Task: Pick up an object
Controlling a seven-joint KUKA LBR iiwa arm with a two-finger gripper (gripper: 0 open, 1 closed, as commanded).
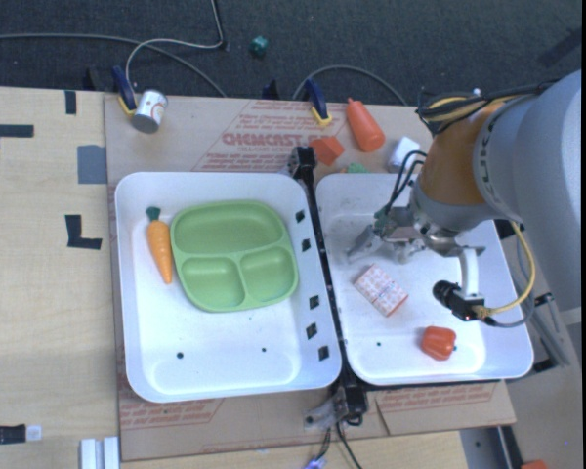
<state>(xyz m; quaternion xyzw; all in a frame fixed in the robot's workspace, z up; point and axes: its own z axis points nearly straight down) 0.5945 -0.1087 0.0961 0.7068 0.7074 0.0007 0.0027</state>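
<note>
The claw (369, 242) hangs low in the right bin (498, 364); its grip cannot be told. A pink-checked packet (381, 289) lies just near it. Cardboard (244, 137) behind reads "CHEMCAST".

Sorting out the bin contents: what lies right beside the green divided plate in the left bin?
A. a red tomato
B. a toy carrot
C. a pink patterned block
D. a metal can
B: the toy carrot lies along the left edge of the green plate.

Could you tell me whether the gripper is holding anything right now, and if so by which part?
Nothing is held: the gripper hangs over the right bin, with the pink checkered block lying apart below it.
</note>
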